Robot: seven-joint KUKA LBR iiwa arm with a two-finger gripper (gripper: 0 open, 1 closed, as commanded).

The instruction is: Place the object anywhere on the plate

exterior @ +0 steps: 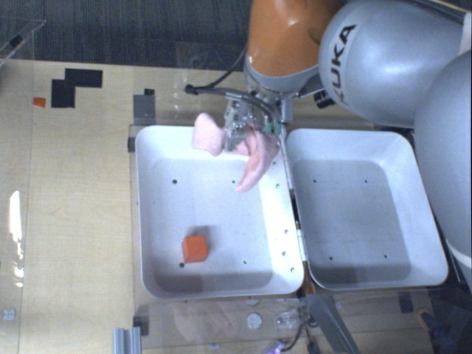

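Observation:
A limp pink cloth-like object [254, 167] hangs from my gripper [237, 133] over the far right corner of the left bin [156, 198]. One pink lobe sticks out to the left of the fingers and a longer flap dangles down to the right. The gripper is shut on it, and the object is lifted off the bin floor. The orange-banded wrist stands directly above the gripper and hides its upper part.
A small orange cube [195, 248] lies on the floor of the left bin near its front. The right bin [361, 220] sits beside it, sharing a narrow divider. The big grey arm covers the upper right. Black markers lie on the bench at far left.

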